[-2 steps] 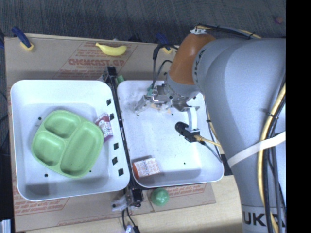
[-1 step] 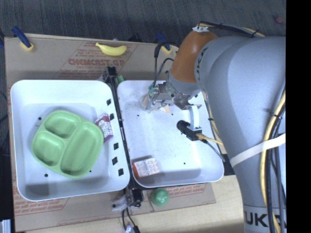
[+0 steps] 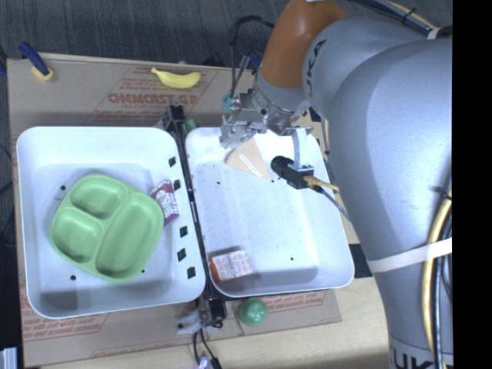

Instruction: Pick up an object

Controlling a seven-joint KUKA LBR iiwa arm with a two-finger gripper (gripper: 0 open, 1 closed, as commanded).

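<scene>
The big grey arm [image 3: 377, 106] with the orange band reaches in over the right white plastic bin [image 3: 332, 246]. Its tool [image 3: 244, 131] hangs low over the far end of that bin. I cannot tell if the tool is spread or pressed together.

A flat tan wedge-shaped piece [image 3: 250, 162] lies on the bin floor just under the tool. I cannot tell if the tool touches it. A small orange and white box [image 3: 231, 265] lies in the near left corner of the same bin, well apart from the tool.

The left white plastic bin [image 3: 31, 206] holds a green plastic plate with three sections [image 3: 106, 225]. A small dark red and white packet [image 3: 165, 201] lies just beside the plate, on its right.

On the brown cardboard surface [image 3: 100, 102], a yellow toy banana [image 3: 176, 76] lies behind the bins. A small green ball [image 3: 251, 311] sits in front of the right bin. A blue clip [image 3: 36, 61] sits at the far left corner.
</scene>
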